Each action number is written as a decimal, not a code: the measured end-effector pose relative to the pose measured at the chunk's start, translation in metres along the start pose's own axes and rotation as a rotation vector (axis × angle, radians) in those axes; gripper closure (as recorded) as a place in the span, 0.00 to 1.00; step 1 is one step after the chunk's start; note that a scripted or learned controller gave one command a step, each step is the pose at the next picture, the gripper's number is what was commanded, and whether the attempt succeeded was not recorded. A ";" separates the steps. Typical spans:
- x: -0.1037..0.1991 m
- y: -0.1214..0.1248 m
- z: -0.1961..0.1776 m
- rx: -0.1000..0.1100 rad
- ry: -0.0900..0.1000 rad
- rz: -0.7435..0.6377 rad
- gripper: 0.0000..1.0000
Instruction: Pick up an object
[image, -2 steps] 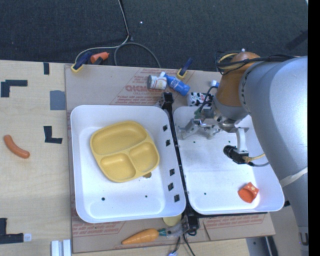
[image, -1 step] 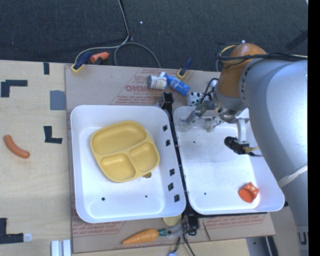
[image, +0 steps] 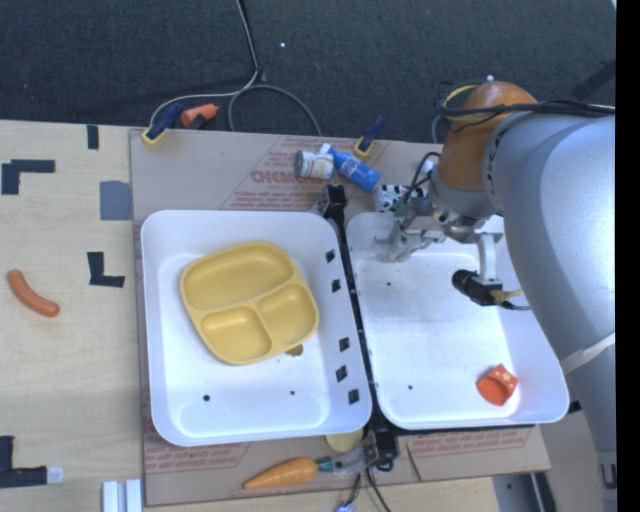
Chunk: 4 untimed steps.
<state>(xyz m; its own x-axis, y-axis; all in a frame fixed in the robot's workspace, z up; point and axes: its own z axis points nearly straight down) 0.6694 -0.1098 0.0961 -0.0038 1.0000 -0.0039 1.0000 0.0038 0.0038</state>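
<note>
Right bin (image: 440, 340): orange object (image: 497, 384) near corner, well apart from jaws (image: 400, 240).

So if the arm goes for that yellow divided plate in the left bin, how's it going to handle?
The yellow three-compartment plastic plate looks rigid and probably light, so it should lift without flopping. It lies flat and wide in the left white bin, so a two-finger pinch likely needs the raised rim. Its smooth surface may slip, and pushing would probably slide it.
</note>
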 end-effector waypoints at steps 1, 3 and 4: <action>0.000 0.000 0.001 0.001 0.000 0.000 0.00; 0.011 -0.001 0.000 0.002 -0.001 0.002 1.00; 0.011 -0.001 0.001 0.003 -0.001 0.002 0.00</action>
<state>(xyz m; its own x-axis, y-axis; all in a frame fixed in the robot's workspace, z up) 0.6687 -0.0993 0.0953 -0.0016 1.0000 -0.0053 1.0000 0.0016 0.0012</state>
